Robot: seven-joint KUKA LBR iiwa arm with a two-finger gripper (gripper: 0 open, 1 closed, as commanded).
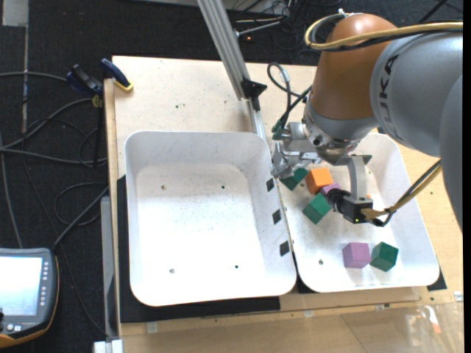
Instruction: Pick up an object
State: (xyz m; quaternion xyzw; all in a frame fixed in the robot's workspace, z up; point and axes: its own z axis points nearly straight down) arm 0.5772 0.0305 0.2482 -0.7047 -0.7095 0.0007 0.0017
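My gripper (288, 165) hangs low over the upper left part of the right bin (409, 197), close to the wall between the two bins. A dark green block (297, 179) lies right under or against it, partly hidden, and I cannot tell whether it is gripped. Touching that block's right side is an orange block (319, 179). A small pink piece (330, 191) peeks out below the orange one. Another green block (317, 209) rests a little nearer the front. A purple block (356, 255) and a green block (384, 257) sit side by side near the front edge.
The left bin (147, 153) lies beside the right one, sharing a middle wall with black tabs (277, 215). A slanted metal rail (224, 39) comes down from the back to the bins' junction. Blue clamps (96, 79) lie at the bench's back left corner.
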